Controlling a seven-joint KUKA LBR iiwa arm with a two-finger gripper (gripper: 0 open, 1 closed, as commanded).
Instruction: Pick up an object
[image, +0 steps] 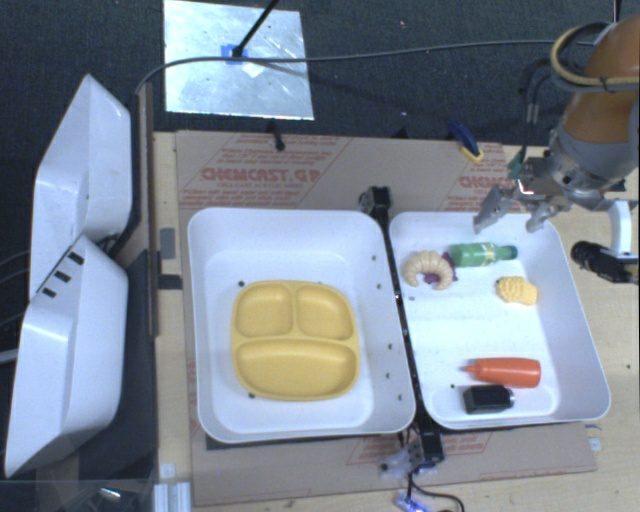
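My gripper (518, 214) hangs over the far edge of the right bin (575, 330), open, with nothing between its fingers. Just below it in that bin lies a green bottle (482, 254) on its side. To the bottle's left is a tan croissant-shaped toy (426, 266) with a bit of purple under it. A small yellow ridged piece (517, 290) sits to the right of the bottle. Near the bin's front lie an orange bottle (505, 372) and a black block (487, 398).
The left bin (215, 250) holds a yellow divided plate (296, 338). Two spare white bins (75, 270) lean at the far left. A shiny foil sheet (238, 60) lies beyond the bins on the dark floor.
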